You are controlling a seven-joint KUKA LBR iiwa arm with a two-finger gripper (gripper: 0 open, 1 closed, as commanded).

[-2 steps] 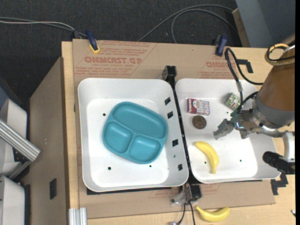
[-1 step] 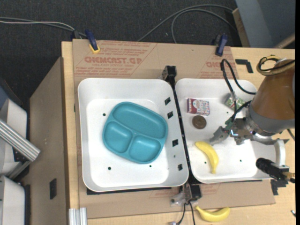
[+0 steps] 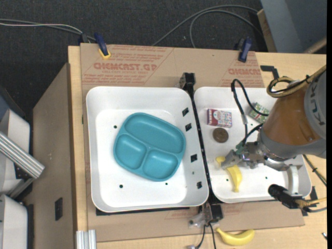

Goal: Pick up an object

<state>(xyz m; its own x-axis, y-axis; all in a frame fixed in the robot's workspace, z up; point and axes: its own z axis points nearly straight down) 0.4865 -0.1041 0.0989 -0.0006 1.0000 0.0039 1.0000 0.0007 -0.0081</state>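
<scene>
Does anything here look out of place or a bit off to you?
One thing: a banana lies outside the bins, on the bench's front edge below the right bin. Another banana sits inside that bin near the gripper. The teal divided plate lies askew in the left bin.

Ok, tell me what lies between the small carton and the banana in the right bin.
In the camera view, a brown disc lies between the carton and the banana, on the bin floor.
</scene>
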